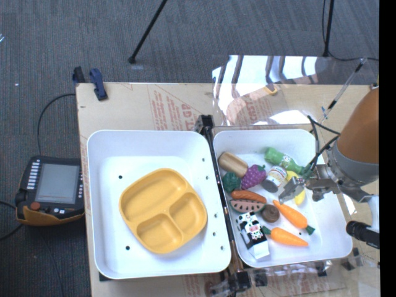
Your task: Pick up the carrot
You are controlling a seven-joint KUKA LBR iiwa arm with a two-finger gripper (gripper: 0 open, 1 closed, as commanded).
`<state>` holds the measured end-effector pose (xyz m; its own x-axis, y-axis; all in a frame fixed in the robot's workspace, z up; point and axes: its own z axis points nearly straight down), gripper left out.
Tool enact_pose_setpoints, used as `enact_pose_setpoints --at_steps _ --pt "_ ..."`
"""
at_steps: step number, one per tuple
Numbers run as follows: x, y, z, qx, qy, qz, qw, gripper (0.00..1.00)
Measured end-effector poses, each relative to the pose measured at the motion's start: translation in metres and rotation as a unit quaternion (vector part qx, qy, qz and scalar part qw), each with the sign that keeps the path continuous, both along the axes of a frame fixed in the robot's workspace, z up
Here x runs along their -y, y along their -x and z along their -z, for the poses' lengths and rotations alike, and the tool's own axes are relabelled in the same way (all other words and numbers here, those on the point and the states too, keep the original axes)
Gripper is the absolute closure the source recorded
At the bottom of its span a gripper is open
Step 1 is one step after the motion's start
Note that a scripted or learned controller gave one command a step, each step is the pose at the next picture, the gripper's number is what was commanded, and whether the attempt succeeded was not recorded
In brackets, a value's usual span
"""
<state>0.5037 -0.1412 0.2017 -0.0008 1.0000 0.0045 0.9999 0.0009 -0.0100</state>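
We cannot tell our gripper's opening; hovering above 1 carrot, it may snag the crowding yellow toy

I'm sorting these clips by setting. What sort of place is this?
Probably a robotics lab, not a kitchen. Two white bins sit on a board bench over grey carpet, with a teach pendant cabled on the floor and stand legs behind. The food is toys: carrot, grapes, a yellow divided plate.
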Motion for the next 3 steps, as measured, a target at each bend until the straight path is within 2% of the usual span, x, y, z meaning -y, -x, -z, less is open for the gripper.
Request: enact_pose_setpoints --at_steps 1,2,3 --pt "0.029 -0.004 0.103 0.002 0.0005 0.034 0.9994 0.0" --pt "0.031 -0.001 0.096 -0.002 -0.0024 0.042 0.9991 1.0" --pt "0.012 -0.019 0.052 0.003 0.0008 0.058 0.9983 1.0"
